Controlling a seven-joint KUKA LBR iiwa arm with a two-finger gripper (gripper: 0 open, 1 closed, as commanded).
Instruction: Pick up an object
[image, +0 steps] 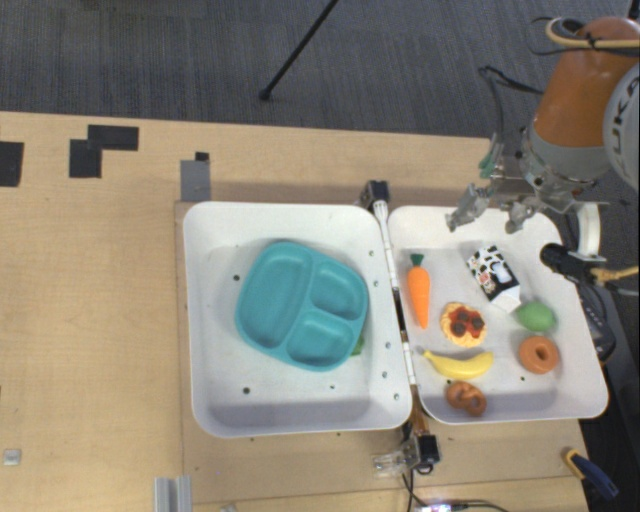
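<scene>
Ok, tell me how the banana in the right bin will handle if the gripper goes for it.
The banana looks like smooth, glossy toy plastic, so it is probably light and stiff, but may slip between the fingers. Its curved shape lies flat, so it seems more likely to pivot than roll if nudged. The tart and brown pastry sit close by, so a push could jostle them.

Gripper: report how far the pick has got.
Done: nothing looks picked. The carrot, banana, donut, tart, green fruit, carton and pretzel all lie in the right bin; the teal tray lies in the left bin.
In hand: the gripper hangs open above the right bin's far edge, nothing between its fingers.
Left: descend, close on one item, lift.
</scene>
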